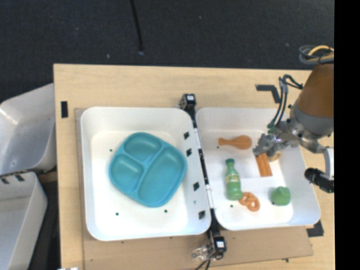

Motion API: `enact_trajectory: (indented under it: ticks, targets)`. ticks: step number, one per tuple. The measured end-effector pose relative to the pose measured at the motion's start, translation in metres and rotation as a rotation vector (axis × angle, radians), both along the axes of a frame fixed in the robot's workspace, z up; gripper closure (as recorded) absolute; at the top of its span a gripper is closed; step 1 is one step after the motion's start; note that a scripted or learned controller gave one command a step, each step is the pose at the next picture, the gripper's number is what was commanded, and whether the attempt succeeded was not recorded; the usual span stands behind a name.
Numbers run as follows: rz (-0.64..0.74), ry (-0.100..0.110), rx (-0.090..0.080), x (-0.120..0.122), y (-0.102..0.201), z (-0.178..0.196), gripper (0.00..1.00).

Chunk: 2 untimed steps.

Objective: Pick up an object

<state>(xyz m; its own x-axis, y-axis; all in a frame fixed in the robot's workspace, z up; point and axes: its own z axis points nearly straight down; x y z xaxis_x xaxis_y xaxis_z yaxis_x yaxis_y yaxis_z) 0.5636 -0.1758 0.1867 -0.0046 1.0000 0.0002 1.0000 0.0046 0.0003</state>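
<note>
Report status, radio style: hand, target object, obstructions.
Hand low in right bin, over orange block; grip unconfirmed. Drumstick and green bottle close beside. Blue tray in left bin.

Gripper low over right bin. Orange block just below it, drumstick near left. Green bottle, pretzel, green lump farther below; bare floor between them.

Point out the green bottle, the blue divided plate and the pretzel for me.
Green bottle [232,179], camera view, on its label at mid-body.
Blue divided plate [147,169], camera view, on the ridge where its compartments meet.
Pretzel [250,201], camera view, on its orange loop.
</note>
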Motion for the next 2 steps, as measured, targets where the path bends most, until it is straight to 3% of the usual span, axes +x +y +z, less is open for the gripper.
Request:
enact_trajectory:
  ticks: [1,2]
  targets:
    - [-0.001,0.001,0.0,0.001,-0.001,0.031,1.0]
    - [0.004,0.002,0.001,0.008,0.056,0.04,1.0]
